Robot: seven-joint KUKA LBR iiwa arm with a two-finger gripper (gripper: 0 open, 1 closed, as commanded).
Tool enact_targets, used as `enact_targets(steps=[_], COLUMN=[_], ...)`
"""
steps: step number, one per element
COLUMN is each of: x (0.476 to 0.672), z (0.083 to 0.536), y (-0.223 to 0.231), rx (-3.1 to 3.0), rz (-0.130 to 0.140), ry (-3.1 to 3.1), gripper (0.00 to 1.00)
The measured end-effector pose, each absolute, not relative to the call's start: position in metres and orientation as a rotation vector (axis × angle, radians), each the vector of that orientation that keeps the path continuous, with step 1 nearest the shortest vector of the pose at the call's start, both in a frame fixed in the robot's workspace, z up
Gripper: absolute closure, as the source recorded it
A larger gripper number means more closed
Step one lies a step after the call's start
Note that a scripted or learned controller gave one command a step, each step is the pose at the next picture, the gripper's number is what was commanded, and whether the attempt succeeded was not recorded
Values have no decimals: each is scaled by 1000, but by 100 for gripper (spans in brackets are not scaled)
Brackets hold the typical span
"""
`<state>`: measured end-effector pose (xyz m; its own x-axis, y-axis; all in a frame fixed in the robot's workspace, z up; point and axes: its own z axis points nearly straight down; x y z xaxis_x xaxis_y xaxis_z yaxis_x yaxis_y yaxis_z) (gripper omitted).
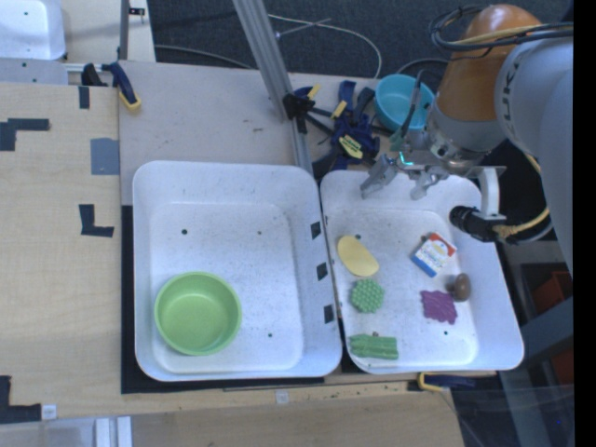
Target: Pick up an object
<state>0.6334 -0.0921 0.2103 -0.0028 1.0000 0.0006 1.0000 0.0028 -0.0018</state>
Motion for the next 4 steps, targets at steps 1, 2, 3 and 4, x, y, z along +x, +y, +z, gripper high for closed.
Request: enact_targets(steps=[1,2,3,4], x=[626,618,618,618], z=[151,88,88,98], y=[-99,-99,-98,-97], rx=[-2217,-2216,-2219,-2216], rz=[9,9,3,2], ry=[-2219,-2219,-2221,-2222], gripper=[0,0,0,100])
